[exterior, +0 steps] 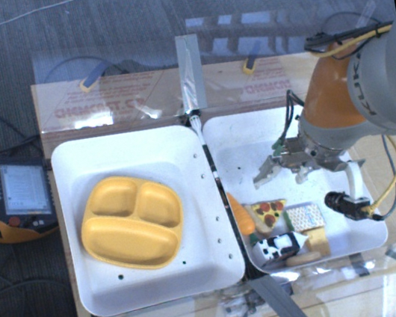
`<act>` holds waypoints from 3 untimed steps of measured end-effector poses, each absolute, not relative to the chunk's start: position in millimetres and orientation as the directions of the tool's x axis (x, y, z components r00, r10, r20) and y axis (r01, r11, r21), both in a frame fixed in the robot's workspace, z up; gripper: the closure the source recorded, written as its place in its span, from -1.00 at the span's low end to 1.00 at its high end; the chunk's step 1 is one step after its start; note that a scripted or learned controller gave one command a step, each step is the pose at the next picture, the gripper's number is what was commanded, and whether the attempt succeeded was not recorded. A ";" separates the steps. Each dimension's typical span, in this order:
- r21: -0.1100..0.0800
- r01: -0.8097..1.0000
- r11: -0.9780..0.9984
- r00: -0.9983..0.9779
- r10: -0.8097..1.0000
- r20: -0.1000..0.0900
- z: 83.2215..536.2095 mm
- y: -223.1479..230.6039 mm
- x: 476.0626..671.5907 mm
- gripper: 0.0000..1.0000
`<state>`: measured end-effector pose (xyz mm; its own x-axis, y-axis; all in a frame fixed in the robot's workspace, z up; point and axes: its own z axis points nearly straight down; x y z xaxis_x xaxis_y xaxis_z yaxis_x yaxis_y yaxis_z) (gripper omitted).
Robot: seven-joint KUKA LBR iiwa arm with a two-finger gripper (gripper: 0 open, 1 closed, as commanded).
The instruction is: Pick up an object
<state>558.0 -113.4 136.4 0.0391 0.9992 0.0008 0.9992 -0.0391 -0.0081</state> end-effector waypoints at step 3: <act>-0.010 0.994 -0.108 0.108 0.994 0.001 139.1 -97.1 482.5 -1.00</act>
